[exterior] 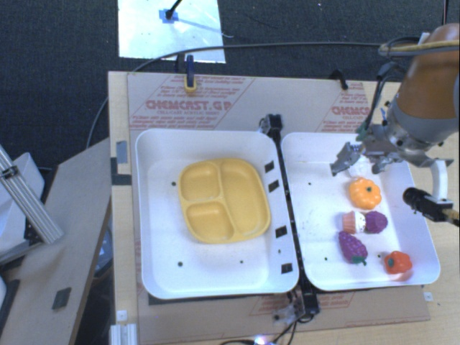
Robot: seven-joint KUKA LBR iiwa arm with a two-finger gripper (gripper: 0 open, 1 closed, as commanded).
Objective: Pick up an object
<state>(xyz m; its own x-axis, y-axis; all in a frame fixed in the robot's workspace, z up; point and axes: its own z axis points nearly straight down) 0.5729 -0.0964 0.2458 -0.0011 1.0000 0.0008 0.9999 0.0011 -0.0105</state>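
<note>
The grey arm with its orange band enters from the right and carries the claw over the upper part of the right-hand shallow white bin. Two grey fingers are spread apart with nothing between them; the claw is released and grasps no object. Four toy foods lie in the right half of this bin. The small orange plastic pumpkin with a green stem sits nearest the claw, just below and slightly to the right of the fingertips, apart from them. Below it lies the cupcake-shaped toy with a pink case and purple top, on its side. Near that, lower and slightly left, rests the purple plastic bunch of grapes with a green stem end. The red-orange rounded toy with a green cap (possibly a tomato or pepper; the type cannot be confirmed) lies near the bin's lower right corner. The left-hand shallow white bin holds a yellow plastic divided tray with three compartments, set at a slight tilt near its centre. Both bins rest side by side on the bench.
</note>
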